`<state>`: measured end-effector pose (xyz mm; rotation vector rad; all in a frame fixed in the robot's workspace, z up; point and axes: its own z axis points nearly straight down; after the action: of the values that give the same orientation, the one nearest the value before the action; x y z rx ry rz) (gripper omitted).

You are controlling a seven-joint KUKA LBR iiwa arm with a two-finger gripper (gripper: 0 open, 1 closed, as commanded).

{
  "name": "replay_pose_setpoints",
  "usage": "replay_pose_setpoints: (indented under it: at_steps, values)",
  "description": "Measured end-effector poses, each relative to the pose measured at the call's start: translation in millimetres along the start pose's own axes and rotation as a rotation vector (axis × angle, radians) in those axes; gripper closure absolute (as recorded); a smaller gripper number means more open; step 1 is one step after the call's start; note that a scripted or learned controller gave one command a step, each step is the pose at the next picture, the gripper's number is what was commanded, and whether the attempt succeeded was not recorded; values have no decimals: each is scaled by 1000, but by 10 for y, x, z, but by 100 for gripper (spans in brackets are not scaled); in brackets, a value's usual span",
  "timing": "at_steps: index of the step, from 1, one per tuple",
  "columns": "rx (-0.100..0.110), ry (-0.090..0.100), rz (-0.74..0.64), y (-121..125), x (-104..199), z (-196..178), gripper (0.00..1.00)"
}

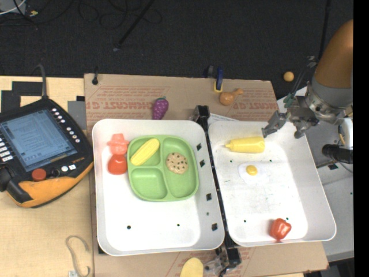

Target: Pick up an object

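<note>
My gripper (285, 122) hovers at the right bin's (323, 212) far edge, jaws released, nothing held. Mustard bottle (246, 145) lies just beside. I'd approach w/ jaws straddling its narrow width.

Two white bins: left bin (109, 224), right bin (311, 212). One green divided tray (151, 186) in the left bin, carrying one corn cob (143, 151) and one cookie (177, 163). One red-pink toy (117, 153) beside it. Right bin: one yellow bottle (246, 145), one fried egg (251, 170), one red pepper (280, 228). Upper frame, on cardboard: one purple grape bunch (159, 107), one orange-brown toy (229, 96). Far left: one control pendant (40, 149).
</note>
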<state>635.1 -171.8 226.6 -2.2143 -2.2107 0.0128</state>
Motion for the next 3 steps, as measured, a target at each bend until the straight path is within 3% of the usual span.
replay_pose_setpoints:
  at_steps: [1,3]
  values:
    - [-14,-3,-2,24,-1,-85,0]
    - [-8,-1,-3,-17,7,1159,0]
